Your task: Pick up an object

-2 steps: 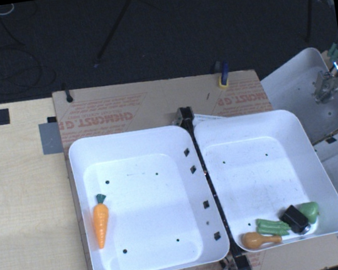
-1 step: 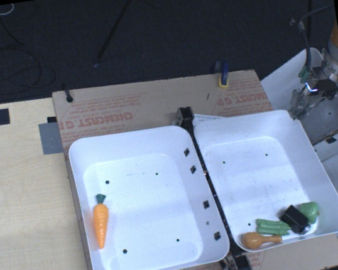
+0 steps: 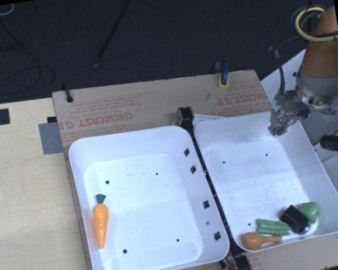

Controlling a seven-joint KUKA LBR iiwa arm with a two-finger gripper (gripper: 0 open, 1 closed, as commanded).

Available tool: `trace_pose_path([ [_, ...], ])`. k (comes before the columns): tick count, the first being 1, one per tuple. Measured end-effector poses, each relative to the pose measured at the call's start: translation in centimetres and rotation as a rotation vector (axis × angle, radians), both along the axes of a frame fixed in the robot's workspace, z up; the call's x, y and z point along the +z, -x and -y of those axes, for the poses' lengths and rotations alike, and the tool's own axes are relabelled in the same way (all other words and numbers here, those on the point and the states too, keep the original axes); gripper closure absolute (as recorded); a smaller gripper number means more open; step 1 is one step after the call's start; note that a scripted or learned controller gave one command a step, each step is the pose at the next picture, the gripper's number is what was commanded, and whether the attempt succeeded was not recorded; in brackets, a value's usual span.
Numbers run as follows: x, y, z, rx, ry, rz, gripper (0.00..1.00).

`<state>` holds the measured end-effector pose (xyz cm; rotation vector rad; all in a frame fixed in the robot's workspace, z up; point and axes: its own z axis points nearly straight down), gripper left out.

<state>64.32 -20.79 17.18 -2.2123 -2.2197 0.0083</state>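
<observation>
Gripper (image 3: 279, 121), jaw state indiscernible, at right bin (image 3: 316, 159) far rim; nearest pickable cluster, black block (image 3: 295, 218) among green pieces (image 3: 272, 226), lies well toward near rim, block's long axis diagonal.

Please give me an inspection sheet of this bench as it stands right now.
Surface: two white bins side by side on cardboard; left bin, right bin.
Job's things: toy carrot in left bin by its left wall; green vegetable, black block, green piece and tan pear-shaped toy clustered at right bin's near wall.
Clutter: blue-and-yellow clamp on cardboard's far edge.
Grippers: gripper over right bin's far right corner, nothing seen in it.
Cables: yellow loop on arm; dark cables on floor beyond.
Surroundings: wooden benchtop at left.
</observation>
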Motion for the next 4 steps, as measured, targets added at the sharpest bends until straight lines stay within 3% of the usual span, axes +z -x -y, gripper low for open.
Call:
trace_pose_path([
  [1,14.2,-0.3,-5.8,0.003,0.003,0.021,1.0],
  [2,18.8,3.7,-3.0,-0.005,0.003,0.01,1.0],
  [3,8.5,0.0,0.6,-0.005,0.001,0.0,1.0],
  [4,19.8,3.5,0.7,-0.007,0.005,0.017,1.0],
])
